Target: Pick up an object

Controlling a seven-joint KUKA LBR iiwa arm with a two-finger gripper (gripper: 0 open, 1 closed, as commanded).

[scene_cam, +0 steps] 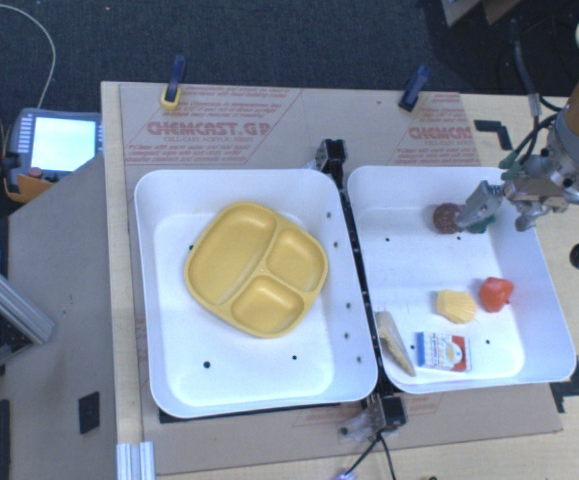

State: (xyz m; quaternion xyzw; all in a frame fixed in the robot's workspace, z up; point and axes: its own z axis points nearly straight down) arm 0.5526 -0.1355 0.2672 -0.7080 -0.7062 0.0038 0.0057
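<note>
My gripper (504, 216) hangs over the far right part of the right bin (539, 268), open, with nothing between its fingers. A brown round object (445, 217) lies just left of the left finger (482, 208), touching it or nearly so. Nearer the front of the same bin are a red object (496, 292), a yellow lump (456, 306), a small white packet with red and blue print (440, 351) and a beige wedge (394, 342) by the bin's left wall.
The left bin (169, 348) holds a yellow divided plate (256, 267). A black clamp (331, 154) sits between the bins at the back. Cables and the arm's wrist (574, 148) crowd the right edge.
</note>
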